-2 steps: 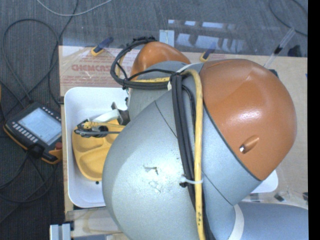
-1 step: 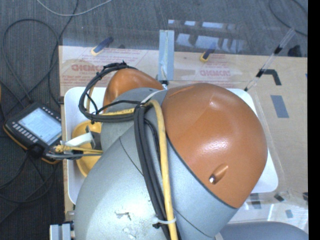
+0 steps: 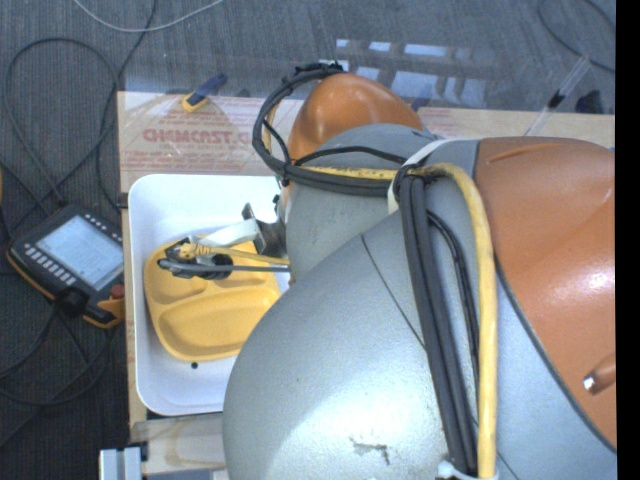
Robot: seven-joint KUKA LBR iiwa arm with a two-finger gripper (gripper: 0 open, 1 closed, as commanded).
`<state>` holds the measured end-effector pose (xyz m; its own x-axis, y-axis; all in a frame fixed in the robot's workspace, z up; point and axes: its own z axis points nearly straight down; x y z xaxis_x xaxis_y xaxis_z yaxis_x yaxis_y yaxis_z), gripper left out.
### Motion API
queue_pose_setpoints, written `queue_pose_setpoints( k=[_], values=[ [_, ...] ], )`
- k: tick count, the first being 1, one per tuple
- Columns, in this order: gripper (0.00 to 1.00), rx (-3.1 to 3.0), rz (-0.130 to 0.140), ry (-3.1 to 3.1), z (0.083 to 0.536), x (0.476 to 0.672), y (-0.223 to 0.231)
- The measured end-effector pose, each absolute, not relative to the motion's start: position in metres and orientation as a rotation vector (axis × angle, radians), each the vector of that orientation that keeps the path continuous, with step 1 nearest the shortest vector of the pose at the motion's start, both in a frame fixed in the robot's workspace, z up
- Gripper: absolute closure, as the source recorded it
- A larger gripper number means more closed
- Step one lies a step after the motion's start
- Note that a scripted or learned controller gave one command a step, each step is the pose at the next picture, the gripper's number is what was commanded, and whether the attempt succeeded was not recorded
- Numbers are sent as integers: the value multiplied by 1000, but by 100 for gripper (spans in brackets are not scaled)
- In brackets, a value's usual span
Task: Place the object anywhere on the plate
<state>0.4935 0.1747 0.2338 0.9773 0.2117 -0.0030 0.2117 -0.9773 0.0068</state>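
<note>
A yellow plate (image 3: 205, 313) with a shallow moulded hollow lies in the left white bin (image 3: 150, 368), filling most of the part of the bin I can see. My gripper (image 3: 263, 230) hangs low over the plate's far right edge, just beyond the bulk of the grey arm (image 3: 400, 318). The arm covers the plate's right side and everything to the right of it. I cannot make out any loose object on the plate or at the gripper.
A tiny dark speck (image 3: 194, 365) sits on the bin floor near the plate's front edge. Behind the bin, a small blue and yellow item (image 3: 205, 90) lies on the printed brown board (image 3: 190, 133). A teach pendant (image 3: 70, 258) and cables lie on the floor at left.
</note>
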Motion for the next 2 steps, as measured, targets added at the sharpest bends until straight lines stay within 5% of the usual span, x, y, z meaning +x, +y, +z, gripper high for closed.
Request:
queue_pose_setpoints(
  k=[1, 2],
  values=[
    [0, 3122, -12, 322, 102, 482, 233],
    [0, 3122, -12, 321, 102, 482, 233]
  ],
)
